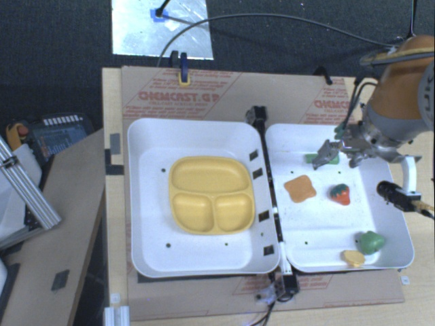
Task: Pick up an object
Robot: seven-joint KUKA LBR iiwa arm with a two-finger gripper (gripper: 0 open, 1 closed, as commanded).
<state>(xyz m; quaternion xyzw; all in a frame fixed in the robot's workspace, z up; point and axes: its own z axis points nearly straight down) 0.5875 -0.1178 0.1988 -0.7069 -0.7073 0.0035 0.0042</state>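
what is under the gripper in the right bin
A green object lies partly beneath the gripper, near the right bin's far side. Its right part is covered, so its shape is unclear.

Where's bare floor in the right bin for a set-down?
Right white bin: bare floor along its near-left, between the flat orange piece and the small yellow piece. Crowded at the far side, where the claw is at the green piece, beside the red strawberry-like toy.
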